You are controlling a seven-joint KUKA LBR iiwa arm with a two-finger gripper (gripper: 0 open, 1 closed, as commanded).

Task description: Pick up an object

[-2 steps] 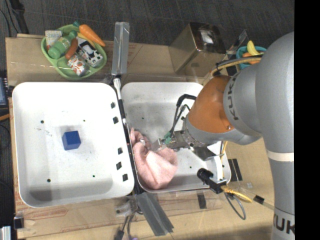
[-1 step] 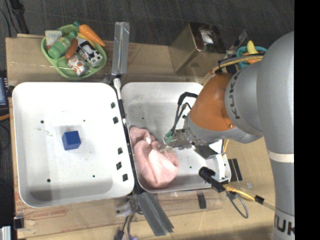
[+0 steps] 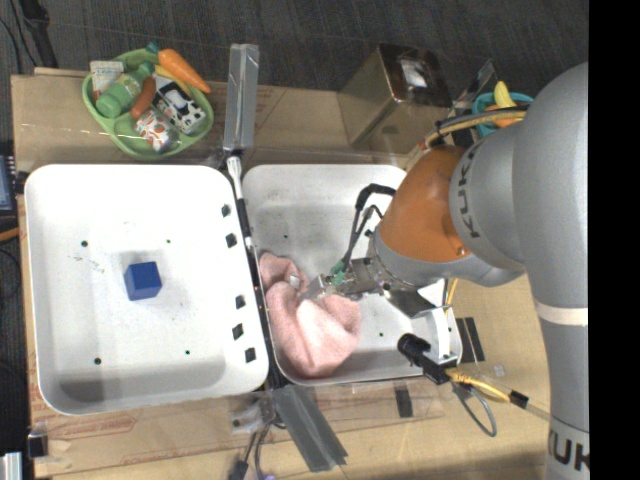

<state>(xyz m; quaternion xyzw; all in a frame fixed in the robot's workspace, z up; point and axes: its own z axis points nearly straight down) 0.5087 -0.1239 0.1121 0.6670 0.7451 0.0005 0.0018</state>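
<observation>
My gripper (image 3: pixel 318 286) sits low over the pink cloth (image 3: pixel 308 326), bunched at the right bin's (image 3: pixel 300 193) near-left corner; finger state I cannot tell; cloth looks light, soft, floppy, likely best pinched at a raised fold near its top.

Dark grey carpeted floor (image 3: pixel 300 8) beyond a light wooden bench (image 3: pixel 300 108), under even light.

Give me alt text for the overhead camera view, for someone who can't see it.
A grey and orange robot arm reaches into the right white bin, its tool down at a crumpled pink cloth. The left white bin holds a blue cube; a green bowl of toy food sits behind.
</observation>
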